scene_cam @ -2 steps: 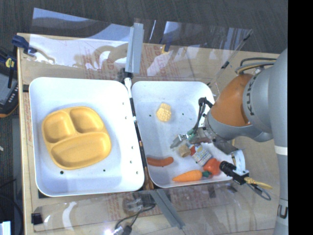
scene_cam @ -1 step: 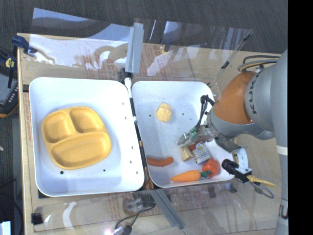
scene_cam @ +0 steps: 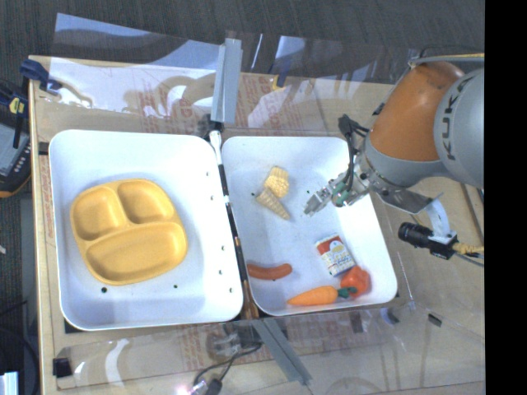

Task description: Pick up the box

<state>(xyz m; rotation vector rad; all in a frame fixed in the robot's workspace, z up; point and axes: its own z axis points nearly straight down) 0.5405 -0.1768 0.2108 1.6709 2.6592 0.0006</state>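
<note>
Two shallow white bins sit side by side on the wooden bench, seen from above at a slant. In the left bin (scene_cam: 62, 151) lies a yellow plastic plate with three compartments (scene_cam: 128, 230), resting flat toward the bin's left half. The right bin (scene_cam: 247, 159) holds several toy foods: a pale yellow ice-cream cone with a corn-coloured top (scene_cam: 275, 192) near the upper middle, a reddish-brown sausage (scene_cam: 268, 271) low on the left, an orange carrot (scene_cam: 313, 297) along the bottom wall, and a red pepper (scene_cam: 356, 281) just beside the carrot's right end. The small red-and-white box (scene_cam: 334, 256) lies flat in the lower right part of this bin, just above the pepper and carrot, tilted slightly. The grey arm with its orange band (scene_cam: 412, 113) reaches in from the right, and its gripper (scene_cam: 319, 202) hangs over the right bin, above the box and well apart from it, to the right of the cone. The metal fingers (scene_cam: 313, 204) point down and to the left, slightly parted, with nothing between them.
</note>
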